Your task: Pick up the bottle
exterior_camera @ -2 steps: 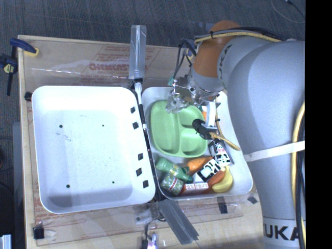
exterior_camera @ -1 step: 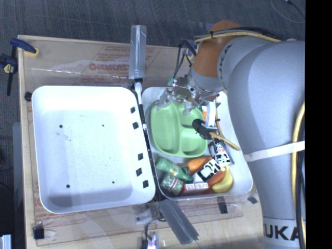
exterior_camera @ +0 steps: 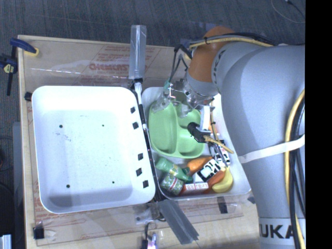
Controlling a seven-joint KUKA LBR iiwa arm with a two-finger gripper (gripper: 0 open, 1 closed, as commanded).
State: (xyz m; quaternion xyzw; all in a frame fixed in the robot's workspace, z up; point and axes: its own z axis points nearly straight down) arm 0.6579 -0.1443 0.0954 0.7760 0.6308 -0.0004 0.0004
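Arm over crowded right bin; hand [exterior_camera: 179, 98] grip state cannot be told
Bottle [exterior_camera: 173, 178] lies at 6 o'clock of the green bowl [exterior_camera: 174, 131], near the front wall; left bin [exterior_camera: 83, 144] offers open room

A robotics lab: a wooden bench [exterior_camera: 78, 56] with clamps [exterior_camera: 23, 46], two white bins [exterior_camera: 83, 149], grey carpet floor [exterior_camera: 78, 9].

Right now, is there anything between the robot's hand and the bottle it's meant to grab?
Yes. The gripper sits at the far end of the right bin, over the green bowl. The bottle lies at the near end, so the bowl sits between them, and a carrot crowds the bottle's right side.
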